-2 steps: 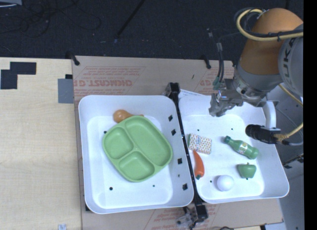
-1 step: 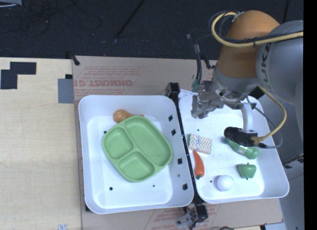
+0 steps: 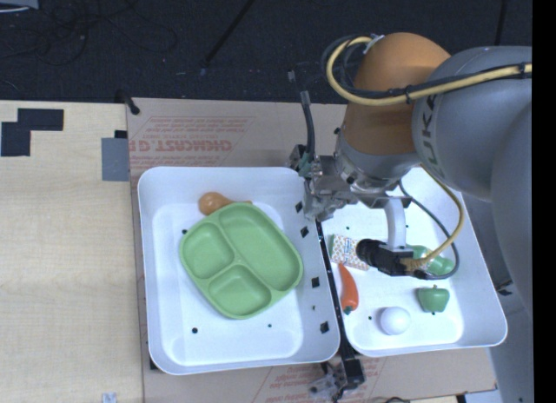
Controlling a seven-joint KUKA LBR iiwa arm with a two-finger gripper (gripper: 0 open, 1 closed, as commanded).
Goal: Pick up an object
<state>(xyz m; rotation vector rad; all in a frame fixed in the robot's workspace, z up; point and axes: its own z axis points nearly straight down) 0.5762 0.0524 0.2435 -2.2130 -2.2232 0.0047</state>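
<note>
My gripper [image 3: 316, 200] hangs over the divider between the two bins, at the back left corner of the right bin [image 3: 486, 306]. Nothing shows in its grasp. In the right bin lie a small patterned packet [image 3: 342, 250], an orange-red carrot [image 3: 348, 289], a white ball [image 3: 393, 320], a green pepper [image 3: 433, 298] and another green item [image 3: 440, 263]. The packet and carrot are just in front of the gripper, along the bin's left wall. The arm's grey and orange body hides the back of the right bin.
The left bin [image 3: 165, 340] holds a green divided plate [image 3: 240, 259] with a small orange item [image 3: 212, 202] behind it. Cardboard lies under both bins. A pale bench surface extends to the left.
</note>
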